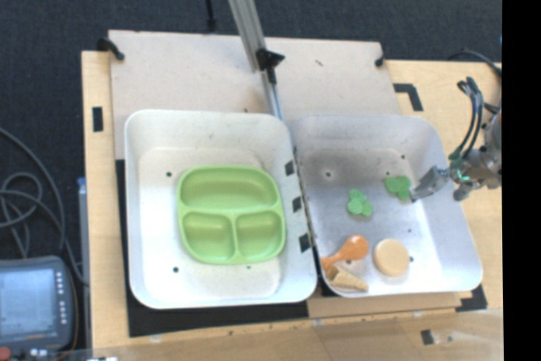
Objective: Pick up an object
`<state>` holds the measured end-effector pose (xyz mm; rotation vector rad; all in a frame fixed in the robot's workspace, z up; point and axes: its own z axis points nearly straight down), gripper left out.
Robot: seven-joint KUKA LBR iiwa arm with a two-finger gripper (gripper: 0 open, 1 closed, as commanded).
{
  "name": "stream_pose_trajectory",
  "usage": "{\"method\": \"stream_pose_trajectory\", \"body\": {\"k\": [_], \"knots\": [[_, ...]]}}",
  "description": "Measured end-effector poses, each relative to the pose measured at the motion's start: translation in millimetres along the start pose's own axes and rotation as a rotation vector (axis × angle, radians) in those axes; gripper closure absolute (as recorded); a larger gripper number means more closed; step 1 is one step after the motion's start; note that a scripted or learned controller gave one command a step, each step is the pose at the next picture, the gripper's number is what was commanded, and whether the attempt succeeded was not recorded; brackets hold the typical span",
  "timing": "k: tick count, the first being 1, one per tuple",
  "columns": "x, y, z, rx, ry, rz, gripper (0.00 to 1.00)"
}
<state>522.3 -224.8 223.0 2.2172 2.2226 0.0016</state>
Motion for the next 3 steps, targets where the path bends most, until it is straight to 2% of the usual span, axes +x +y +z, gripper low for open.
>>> {"method": "stream_pose_trajectory", "body": {"k": [1, 2, 3], "knots": [[-1, -7, 44, 0.005, 0.000, 0.002, 0.00], [5, -13, 104, 0.007, 0.002, 0.003, 0.00], [4, -12, 123, 0.002, -0.001, 0.004, 0.00]]}}
